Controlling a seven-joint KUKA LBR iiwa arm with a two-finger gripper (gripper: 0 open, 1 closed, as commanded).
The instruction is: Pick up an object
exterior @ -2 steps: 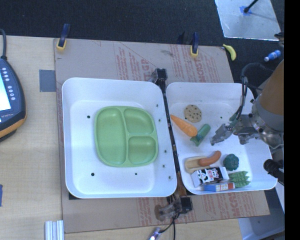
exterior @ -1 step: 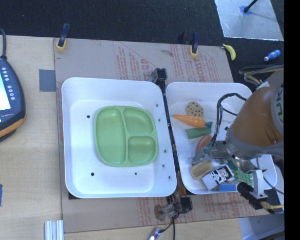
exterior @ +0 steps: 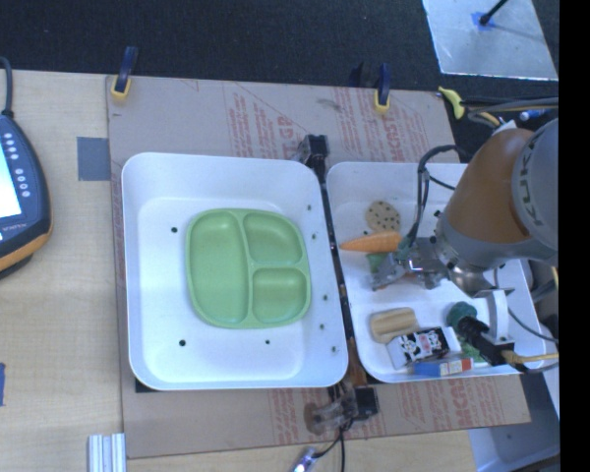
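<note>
The right bin [exterior: 366,177] holds several small objects. An orange carrot [exterior: 369,245] lies near its left wall, with a round speckled cookie [exterior: 381,213] just behind it. A tan bread roll [exterior: 392,322] lies toward the front, beside a black-and-white packet [exterior: 420,344] and a blue-and-red marker [exterior: 442,367]. A dark green knobbed piece [exterior: 462,315] sits to the right. My gripper [exterior: 388,273] is low in this bin, just in front of the carrot and behind the roll. The grey and orange arm [exterior: 492,205] covers the bin's right part.
The left bin [exterior: 138,264] holds a green divided plate [exterior: 246,266]. A black bracket [exterior: 316,149] sits at the back between the bins. A teach pendant [exterior: 5,195] lies on the bench at far left. Clamps [exterior: 382,85] hold the board's back edge.
</note>
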